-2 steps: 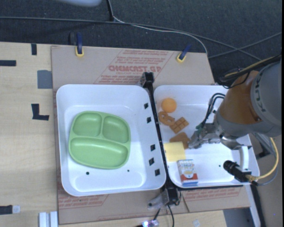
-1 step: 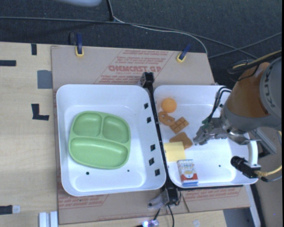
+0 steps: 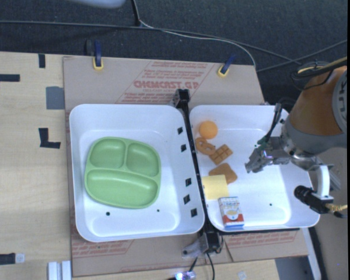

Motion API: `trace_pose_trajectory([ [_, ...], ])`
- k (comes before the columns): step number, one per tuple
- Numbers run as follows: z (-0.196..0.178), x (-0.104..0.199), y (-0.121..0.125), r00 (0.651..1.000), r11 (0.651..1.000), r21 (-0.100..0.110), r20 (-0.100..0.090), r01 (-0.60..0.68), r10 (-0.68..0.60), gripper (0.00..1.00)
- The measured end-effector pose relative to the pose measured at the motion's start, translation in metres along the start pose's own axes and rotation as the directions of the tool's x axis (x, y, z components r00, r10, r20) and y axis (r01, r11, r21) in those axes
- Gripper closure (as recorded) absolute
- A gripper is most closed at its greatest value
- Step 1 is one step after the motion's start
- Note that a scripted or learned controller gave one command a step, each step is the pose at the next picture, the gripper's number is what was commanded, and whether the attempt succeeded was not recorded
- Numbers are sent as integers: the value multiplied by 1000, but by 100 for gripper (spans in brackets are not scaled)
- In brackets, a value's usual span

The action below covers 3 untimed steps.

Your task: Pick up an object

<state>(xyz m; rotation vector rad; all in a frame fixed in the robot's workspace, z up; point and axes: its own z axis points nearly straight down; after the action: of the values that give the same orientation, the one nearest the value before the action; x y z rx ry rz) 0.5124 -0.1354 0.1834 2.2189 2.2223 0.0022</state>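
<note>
Reaching in from the right, the arm (image 3: 318, 112) hangs over the right-hand bin (image 3: 280, 214), its grey body and orange band bulking at that bin's outer edge and the wrist angled down and toward the middle of the bench. The gripper (image 3: 255, 163) sits low over the bare white floor of that bin, roughly level with the food pieces but off to their right, not touching any of them. Nothing sits between its tips, and honestly it's too small and dark to say how it's set.

All the pickable stuff is in that same bin, bunched along its left side next to the black divider (image 3: 189, 156). From back to front: an orange ball (image 3: 207, 129), then 2 waffle-looking brown pieces (image 3: 214, 151) just in front of it, a brown toast-like piece (image 3: 223, 172), a yellow square block (image 3: 214, 186) touching that brown piece's front-left edge, and a small carton (image 3: 231, 210) with red and blue on it lying near the front wall.

Over in the left bin (image 3: 81, 121) there's just a green divided plate (image 3: 123, 172) with 3 compartments, lying flat, left of centre.

Both bins sit on a cardboard sheet (image 3: 163, 80) pinned by 2 yellow-tipped clamps (image 3: 97, 60) at the back, with wood benchtop (image 3: 17, 174) off to the left.
</note>
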Motion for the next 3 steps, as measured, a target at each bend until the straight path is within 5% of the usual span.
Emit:
trace_pose_trajectory([
  [1, -53, 0, 1, 1000, 1000, -2, 1, 1, -1, 100],
  [3, -46, 125, 7, 1000, 1000, 4, -1, 6, -6, 100],
])
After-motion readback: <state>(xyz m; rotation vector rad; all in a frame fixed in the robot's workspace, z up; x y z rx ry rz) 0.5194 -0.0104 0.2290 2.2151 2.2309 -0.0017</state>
